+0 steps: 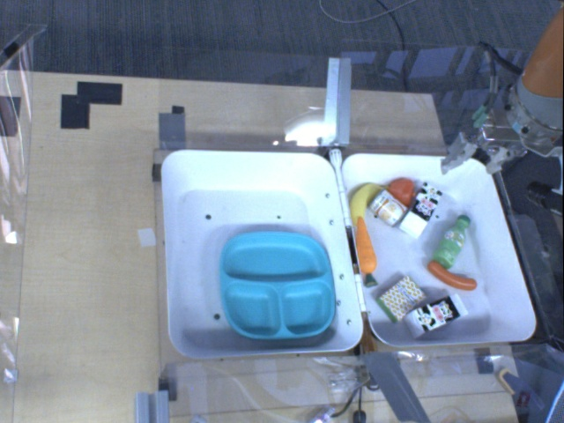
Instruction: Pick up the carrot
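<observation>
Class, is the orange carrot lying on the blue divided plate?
No, the orange carrot lies in the right white bin, against its left wall.

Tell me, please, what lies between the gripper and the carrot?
In the camera view, the banana, small can and red tomato lie between the gripper at the right bin's far corner and the carrot by the divider.

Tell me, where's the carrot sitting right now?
The carrot lies in the right bin, along its left wall beside the divider, just below the banana and left of the green bottle.
</observation>
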You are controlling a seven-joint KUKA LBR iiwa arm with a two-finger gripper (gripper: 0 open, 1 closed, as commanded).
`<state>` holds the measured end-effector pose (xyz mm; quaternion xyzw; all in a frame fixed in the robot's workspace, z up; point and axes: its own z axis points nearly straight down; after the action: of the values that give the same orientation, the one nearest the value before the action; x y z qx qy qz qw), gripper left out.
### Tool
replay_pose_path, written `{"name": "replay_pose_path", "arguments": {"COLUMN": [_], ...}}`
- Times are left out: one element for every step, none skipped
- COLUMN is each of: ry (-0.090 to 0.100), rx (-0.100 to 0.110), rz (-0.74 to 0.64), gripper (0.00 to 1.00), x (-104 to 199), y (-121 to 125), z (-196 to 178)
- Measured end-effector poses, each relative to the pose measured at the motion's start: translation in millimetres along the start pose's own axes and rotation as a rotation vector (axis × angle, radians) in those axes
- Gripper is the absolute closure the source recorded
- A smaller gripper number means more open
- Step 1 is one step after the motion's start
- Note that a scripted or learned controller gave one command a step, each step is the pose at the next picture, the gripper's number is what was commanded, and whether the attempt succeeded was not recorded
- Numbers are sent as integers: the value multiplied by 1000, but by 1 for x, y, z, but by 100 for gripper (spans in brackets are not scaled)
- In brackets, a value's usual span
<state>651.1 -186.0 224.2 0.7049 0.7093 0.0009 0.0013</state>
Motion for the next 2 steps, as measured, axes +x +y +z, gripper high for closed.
{"name": "replay_pose_path", "arguments": {"ry": [-1,-1], "rx": [-2,-1], "rz": [129,134], "gripper": [0,0], "x": [26,44], "y": [20,19], "z": [-33,-3]}}
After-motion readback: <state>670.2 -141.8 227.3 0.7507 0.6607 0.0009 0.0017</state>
